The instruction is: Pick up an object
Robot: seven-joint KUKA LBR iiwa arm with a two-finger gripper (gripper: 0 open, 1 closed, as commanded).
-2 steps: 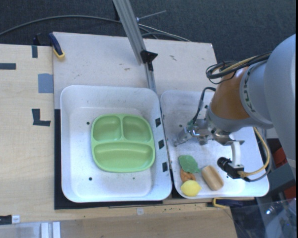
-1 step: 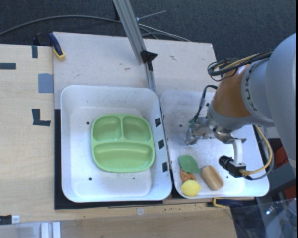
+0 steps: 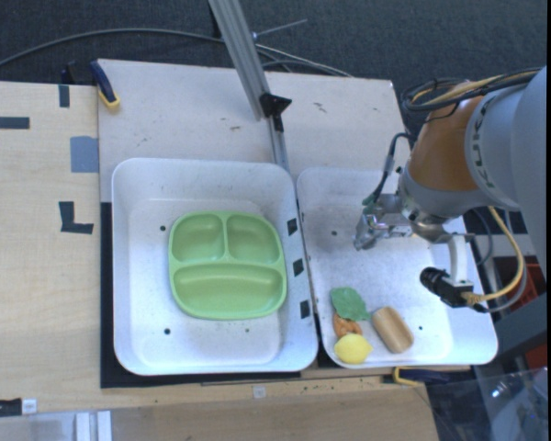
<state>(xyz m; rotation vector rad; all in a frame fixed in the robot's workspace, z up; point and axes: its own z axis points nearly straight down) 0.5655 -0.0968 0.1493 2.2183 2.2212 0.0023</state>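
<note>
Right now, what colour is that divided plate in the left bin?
Light green: the divided plate shows clearly in the camera view from above.

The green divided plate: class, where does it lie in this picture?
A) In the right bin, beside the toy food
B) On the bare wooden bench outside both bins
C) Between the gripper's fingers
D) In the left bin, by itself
D: the green divided plate lies flat in the left bin, while the toy food sits at the near edge of the right bin.
</note>
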